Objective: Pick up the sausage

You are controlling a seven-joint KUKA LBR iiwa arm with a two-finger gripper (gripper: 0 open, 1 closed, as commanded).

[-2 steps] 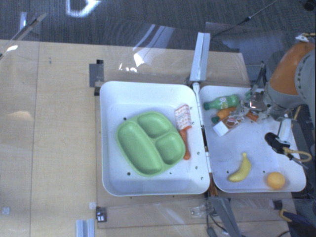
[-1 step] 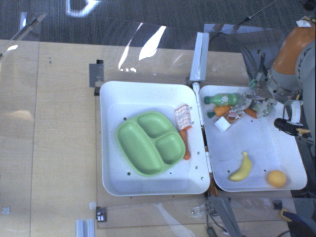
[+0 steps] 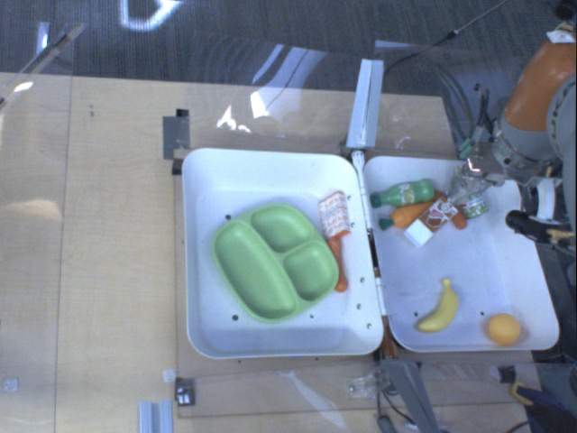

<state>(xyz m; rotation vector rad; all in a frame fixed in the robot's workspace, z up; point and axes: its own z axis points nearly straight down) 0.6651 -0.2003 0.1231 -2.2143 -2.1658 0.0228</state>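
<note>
The sausage (image 3: 338, 262) is a thin reddish-orange stick lying in the left bin (image 3: 270, 168), along the right edge of the green divided plate (image 3: 270, 262). A red and white packet (image 3: 334, 211) sits just above its upper end. My gripper (image 3: 470, 186) hangs over the upper right part of the right bin (image 3: 505, 269), far to the right of the sausage, above a small cluster of items. The sausage lies free, with nothing touching it but the plate rim and the packet.
The right bin holds a green bottle (image 3: 403, 192), a carrot (image 3: 410, 213), a white block (image 3: 418, 233), a red and white packet (image 3: 440, 213), a banana (image 3: 439, 307) and an orange (image 3: 504, 329). A raised wall divides the two bins.
</note>
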